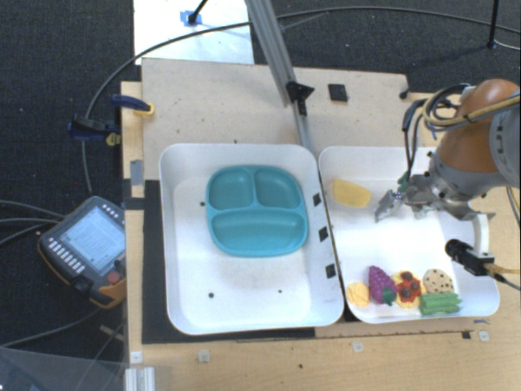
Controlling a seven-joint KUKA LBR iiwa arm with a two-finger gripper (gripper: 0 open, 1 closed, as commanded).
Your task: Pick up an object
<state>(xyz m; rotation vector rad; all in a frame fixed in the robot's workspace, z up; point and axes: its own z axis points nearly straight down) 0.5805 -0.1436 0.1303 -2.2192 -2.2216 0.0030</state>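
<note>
Both white bins (244, 312) look like smooth moulded plastic with a soft sheen. The teal divided plate (256, 210) in the left bin is matt plastic, evenly coloured. The bench top (220, 104) looks like pale, unpolished fibreboard or wood, dull and slightly grainy. Around it the floor (57, 47) is dark, rough carpet. The arm's orange band (488, 96) is glossy, catching light, and the grey casing (468, 157) below it is smoother and duller. The toy foods (403, 287) along the right bin's near edge seem matt plastic.

Dark carpet floor (49, 47) crossed by black cables (98, 96) (a teach pendant (85, 247) lies left), surrounding the pale wooden desk (228, 104)
</note>
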